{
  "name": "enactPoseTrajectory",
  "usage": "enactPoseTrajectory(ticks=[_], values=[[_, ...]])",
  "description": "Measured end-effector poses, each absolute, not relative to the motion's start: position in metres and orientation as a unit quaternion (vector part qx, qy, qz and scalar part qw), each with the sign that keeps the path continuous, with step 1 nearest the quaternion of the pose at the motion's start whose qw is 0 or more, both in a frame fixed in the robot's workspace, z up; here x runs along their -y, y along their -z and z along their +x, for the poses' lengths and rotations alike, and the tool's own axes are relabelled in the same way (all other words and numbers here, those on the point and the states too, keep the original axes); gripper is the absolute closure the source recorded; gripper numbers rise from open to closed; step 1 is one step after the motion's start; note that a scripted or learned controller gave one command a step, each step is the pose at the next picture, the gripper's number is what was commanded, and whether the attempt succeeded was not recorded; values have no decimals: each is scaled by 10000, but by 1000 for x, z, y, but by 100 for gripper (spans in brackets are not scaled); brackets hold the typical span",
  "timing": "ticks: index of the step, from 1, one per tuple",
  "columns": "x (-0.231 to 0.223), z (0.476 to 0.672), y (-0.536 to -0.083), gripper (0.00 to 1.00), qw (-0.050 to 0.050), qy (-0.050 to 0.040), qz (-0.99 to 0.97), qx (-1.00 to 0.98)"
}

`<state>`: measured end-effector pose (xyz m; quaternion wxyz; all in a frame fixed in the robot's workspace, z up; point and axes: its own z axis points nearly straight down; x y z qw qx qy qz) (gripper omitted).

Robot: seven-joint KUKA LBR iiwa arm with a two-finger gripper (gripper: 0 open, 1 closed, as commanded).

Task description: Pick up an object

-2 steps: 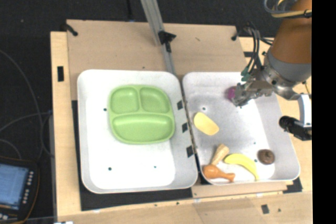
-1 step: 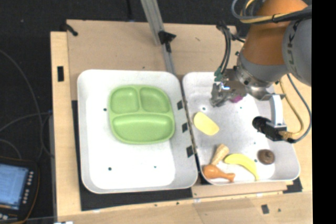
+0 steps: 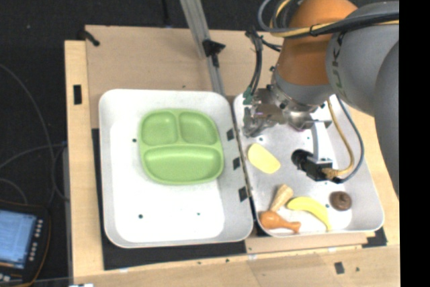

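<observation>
Dark floor is surrounding the wooden bench (image 3: 154,57), which is bearing two white bins side by side. Over the top left corner of the right bin (image 3: 359,201), the gripper (image 3: 254,119) is hanging from the grey and orange arm (image 3: 322,44); whether it is released or clenched I cannot tell, and nothing is showing as held in it. Just below it, near but apart, a pale yellow piece (image 3: 263,158) is lying on the bin floor. Further down, a banana (image 3: 310,210), a tan wedge (image 3: 280,197) and an orange drumstick-shaped toy (image 3: 278,221) are clustering near the bin's lower edge, with a small brown round piece (image 3: 340,201) sitting to their right. Across in the left bin (image 3: 121,212), a green divided plate (image 3: 181,146) is resting, well apart from the gripper.
</observation>
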<state>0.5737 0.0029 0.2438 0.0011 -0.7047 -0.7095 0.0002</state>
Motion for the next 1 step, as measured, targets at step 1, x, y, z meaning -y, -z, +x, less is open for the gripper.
enactPoseTrajectory(ticks=[1], values=[[-55, 578, -232, 100, 14, -9, -7048, 7094]])
